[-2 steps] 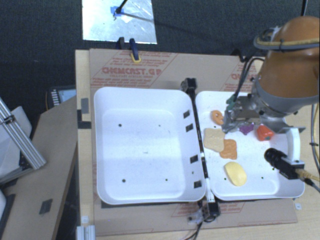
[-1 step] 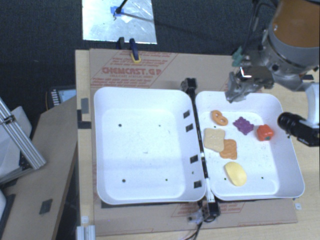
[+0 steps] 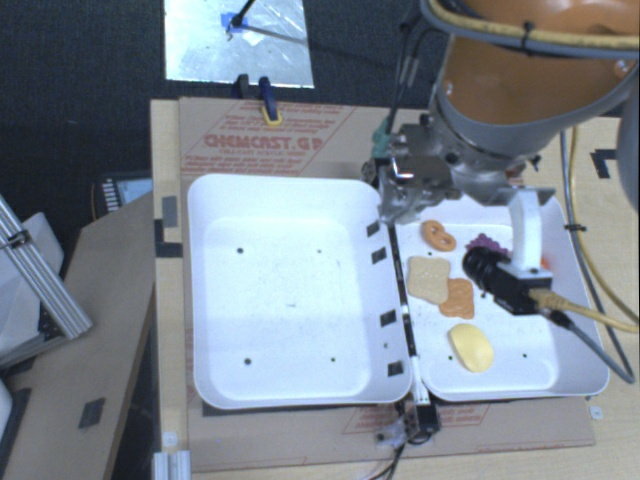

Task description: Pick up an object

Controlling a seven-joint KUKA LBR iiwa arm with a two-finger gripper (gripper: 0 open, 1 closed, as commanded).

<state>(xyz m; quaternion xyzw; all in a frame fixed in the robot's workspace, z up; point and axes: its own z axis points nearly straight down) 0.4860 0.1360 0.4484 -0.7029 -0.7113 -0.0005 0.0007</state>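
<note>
Gripper low at the right bin's far left corner

The gripper (image 3: 400, 200) hangs just beside a pretzel (image 3: 437, 235); its jaw state is perhaps hidden, I cannot tell.

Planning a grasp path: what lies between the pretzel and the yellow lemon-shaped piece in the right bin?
In the camera view, the beige bread slice and orange piece.

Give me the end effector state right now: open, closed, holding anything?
End effector: cannot be told; it sits low at the right bin's upper left corner, nothing visibly between it.
</note>
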